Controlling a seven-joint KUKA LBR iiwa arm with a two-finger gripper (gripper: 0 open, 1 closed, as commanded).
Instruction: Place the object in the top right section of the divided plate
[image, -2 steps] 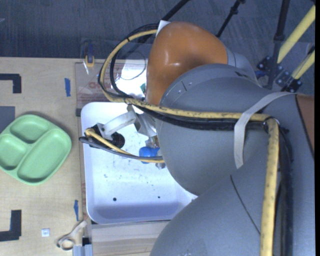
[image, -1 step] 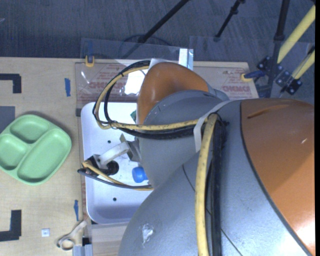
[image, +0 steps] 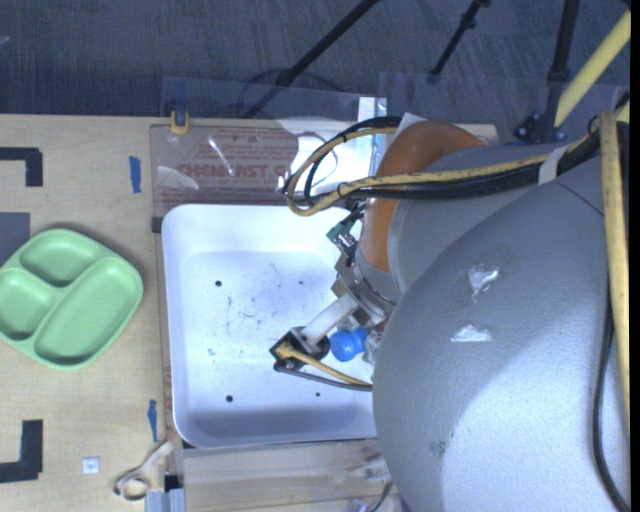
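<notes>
Camera view | gripper (image: 355, 338) low in white bin (image: 200, 250), jaws' state cannot be told | small blue object (image: 347, 346) beside it, likely light, rounded, slippery: pinch across middle | green divided plate (image: 20, 320) on bench (image: 80, 160), well apart.

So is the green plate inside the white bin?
No, the green plate sits on the wooden bench, beside the white bin, not in it.

The plate (image: 70, 297) is seen as smooth plastic, the bin (image: 215, 260) as scuffed plastic, the bench (image: 80, 160) as matt wood.
</notes>
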